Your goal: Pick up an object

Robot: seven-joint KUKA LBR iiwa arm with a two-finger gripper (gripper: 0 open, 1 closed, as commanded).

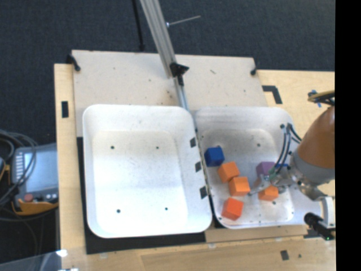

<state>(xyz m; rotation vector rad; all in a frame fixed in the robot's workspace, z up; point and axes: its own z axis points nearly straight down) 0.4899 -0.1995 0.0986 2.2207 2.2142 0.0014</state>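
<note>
The right bin (242,117) holds several small blocks. A blue cube (214,156) lies near its left wall. Three orange blocks (228,171) (239,186) (232,208) run in a line below the blue cube. A purple block (265,169) and a smaller orange block (269,193) lie toward the right wall. My gripper (271,180) is low in the bin, between the purple block and the small orange block, close to both. The arm's orange band (318,143) rises over the bin's right rim and hides that corner.
The left bin (141,168) sits beside the right one, their walls touching in the middle. A slanted aluminium post (161,33) stands behind the bins. A pendant with cables (31,176) lies at the far left, off the bench.
</note>
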